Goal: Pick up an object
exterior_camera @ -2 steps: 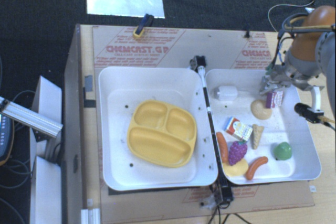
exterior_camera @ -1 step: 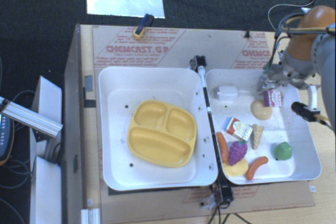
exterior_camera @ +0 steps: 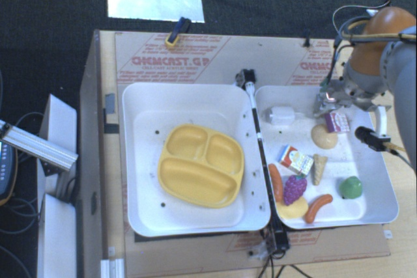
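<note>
step: approach, nothing lifted yet | gripper (exterior_camera: pixel 328 101) just above small purple-and-white carton (exterior_camera: pixel 337 122), right white bin (exterior_camera: pixel 384 195) | can't tell claw state | next: you descend onto carton, close

"CHEMCAST GP" in red on protective sheet (exterior_camera: pixel 195 52) under bins.

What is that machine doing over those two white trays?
A grey robot arm reaches in from the right, its gripper low over the back of the right bin, near a small purple carton. That bin holds toy food: a green ball, purple grapes and sausages. The left bin holds a yellow divided plate. It seems nothing has been lifted yet.
</note>
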Motion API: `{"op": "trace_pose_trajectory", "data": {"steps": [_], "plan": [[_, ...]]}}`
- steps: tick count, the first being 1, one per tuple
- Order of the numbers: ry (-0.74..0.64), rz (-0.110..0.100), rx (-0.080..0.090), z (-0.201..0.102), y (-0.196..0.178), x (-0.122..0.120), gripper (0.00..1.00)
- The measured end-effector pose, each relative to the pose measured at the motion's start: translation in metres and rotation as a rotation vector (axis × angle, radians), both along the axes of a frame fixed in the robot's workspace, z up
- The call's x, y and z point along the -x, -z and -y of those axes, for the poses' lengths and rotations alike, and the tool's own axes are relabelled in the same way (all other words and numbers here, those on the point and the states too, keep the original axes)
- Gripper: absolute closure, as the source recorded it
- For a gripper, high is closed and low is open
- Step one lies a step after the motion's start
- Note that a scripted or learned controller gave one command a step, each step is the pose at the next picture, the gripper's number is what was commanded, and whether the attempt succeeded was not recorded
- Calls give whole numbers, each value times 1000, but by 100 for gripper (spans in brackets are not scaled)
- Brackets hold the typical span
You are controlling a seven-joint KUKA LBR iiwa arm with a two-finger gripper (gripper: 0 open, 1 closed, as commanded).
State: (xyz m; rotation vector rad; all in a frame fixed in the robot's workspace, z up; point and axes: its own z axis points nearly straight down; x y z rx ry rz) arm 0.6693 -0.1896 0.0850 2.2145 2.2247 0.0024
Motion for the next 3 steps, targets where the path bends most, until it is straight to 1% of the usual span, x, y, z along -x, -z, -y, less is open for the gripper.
{"op": "trace_pose_trajectory", "data": {"steps": [1,2,3], "plan": [[0,0,1,0,0,0,0],[3,0,1,5,0,31,0],[3,-1,0,0,0,63,0]]}}
